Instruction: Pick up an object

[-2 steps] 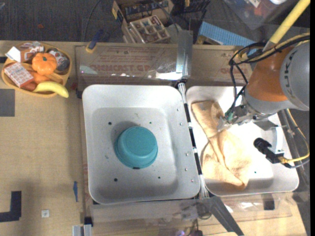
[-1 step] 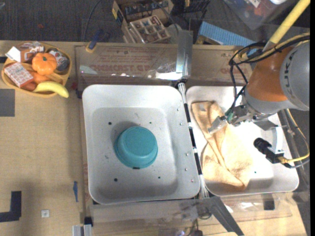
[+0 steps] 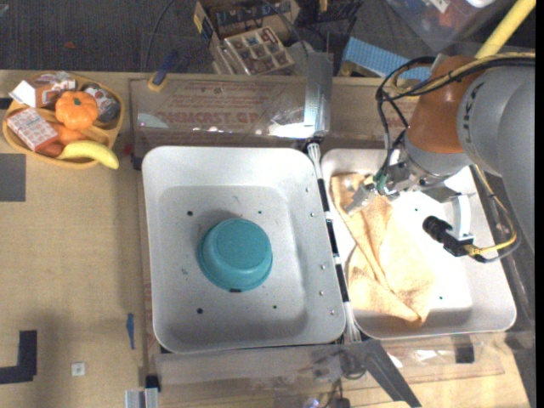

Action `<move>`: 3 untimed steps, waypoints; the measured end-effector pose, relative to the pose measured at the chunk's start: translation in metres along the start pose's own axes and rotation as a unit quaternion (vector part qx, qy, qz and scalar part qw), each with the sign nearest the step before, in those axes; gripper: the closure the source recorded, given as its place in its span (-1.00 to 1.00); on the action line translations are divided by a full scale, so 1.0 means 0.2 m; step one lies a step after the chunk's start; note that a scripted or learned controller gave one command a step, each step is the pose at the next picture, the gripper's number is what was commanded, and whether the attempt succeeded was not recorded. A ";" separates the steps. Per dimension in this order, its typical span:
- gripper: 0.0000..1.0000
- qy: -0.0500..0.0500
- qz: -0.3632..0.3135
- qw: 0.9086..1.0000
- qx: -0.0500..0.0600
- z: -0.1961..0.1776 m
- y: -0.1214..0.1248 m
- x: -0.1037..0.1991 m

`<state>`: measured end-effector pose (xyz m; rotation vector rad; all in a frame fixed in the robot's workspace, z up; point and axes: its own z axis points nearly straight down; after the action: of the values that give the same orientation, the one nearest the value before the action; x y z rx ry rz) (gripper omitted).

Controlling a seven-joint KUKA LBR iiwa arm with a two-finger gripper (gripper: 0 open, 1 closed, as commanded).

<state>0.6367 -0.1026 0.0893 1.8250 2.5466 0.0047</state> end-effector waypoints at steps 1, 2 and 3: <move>1.00 -0.001 -0.001 1.000 -0.003 -0.06 0.01 0.00; -1.00 -0.001 -0.001 1.000 -0.003 -0.06 0.01 0.00; -1.00 0.001 -0.057 0.998 -0.001 0.00 -0.24 0.10</move>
<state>0.5852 -0.0988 0.0890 1.6766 2.6465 0.0071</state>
